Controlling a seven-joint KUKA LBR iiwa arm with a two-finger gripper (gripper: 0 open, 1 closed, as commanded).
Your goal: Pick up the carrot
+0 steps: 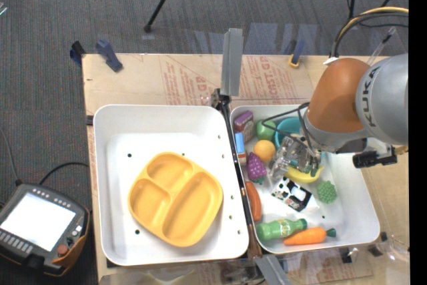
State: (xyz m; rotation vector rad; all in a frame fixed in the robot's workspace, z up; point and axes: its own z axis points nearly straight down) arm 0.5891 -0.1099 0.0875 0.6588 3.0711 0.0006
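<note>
The carrot, orange with a green leafy end, lies along the front wall of the right bin, just right of a green bottle. My gripper hangs over the middle of the same bin, above a yellow banana and a black-and-white item. That puts the carrot well in front of the gripper, with a clear gap between them. The arm's orange band sits above the bin's back right.
The right bin also holds purple grapes, a yellow-orange fruit, a teal bowl, a green bumpy ball and an orange-red piece by its left wall. A yellow divided plate lies in the left bin.
</note>
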